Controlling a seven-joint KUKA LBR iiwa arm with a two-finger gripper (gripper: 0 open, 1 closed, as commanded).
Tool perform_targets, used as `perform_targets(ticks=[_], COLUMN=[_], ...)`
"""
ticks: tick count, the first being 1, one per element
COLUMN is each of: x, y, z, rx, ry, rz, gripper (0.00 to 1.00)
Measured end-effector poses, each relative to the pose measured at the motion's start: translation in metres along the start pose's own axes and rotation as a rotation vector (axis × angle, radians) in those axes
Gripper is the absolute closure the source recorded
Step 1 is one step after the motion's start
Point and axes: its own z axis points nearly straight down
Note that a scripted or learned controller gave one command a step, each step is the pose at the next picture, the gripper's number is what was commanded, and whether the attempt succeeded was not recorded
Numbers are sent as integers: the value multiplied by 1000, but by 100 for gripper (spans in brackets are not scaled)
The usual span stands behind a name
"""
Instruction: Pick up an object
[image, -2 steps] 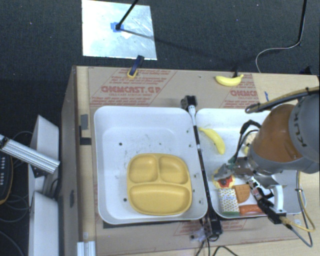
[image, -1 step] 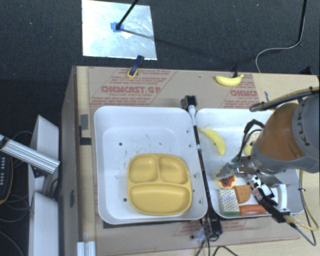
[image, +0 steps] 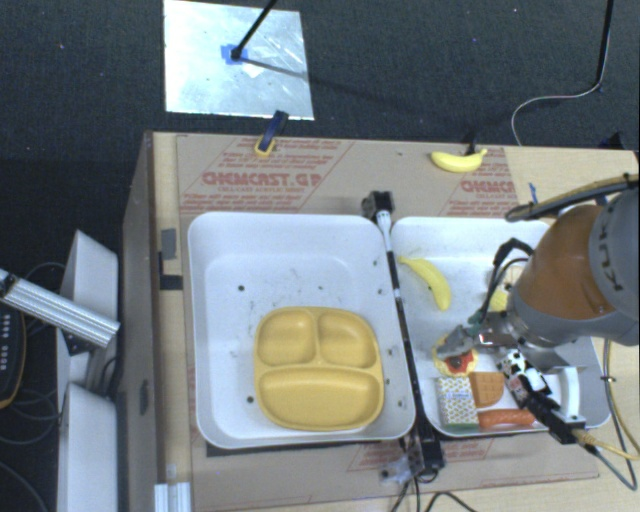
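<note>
My gripper (image: 468, 338) is low over the middle of the right bin (image: 470, 245), reaching in from the right under the orange band of the arm (image: 565, 275). Right at its tip lies a small red and orange object (image: 455, 352), and I cannot see whether it sits between the jaws. A yellow banana (image: 430, 282) lies in the same bin, up and left of the gripper. Just below the gripper are a small printed box (image: 457, 402), an orange-brown piece (image: 487, 388) and an orange carrot-like stick (image: 505, 420).
The left bin (image: 230, 250) holds a yellow divided plate (image: 320, 368). A second banana (image: 458, 159) lies on the cardboard behind the right bin. A black divider strip (image: 392, 290) runs between the bins. Cables hang by the arm at the right.
</note>
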Motion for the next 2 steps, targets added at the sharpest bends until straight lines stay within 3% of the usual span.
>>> perform_targets(ticks=[2], x=[-4], y=[-11], z=[-1], rx=[-9], ry=[-4], rz=[1], gripper=[0])
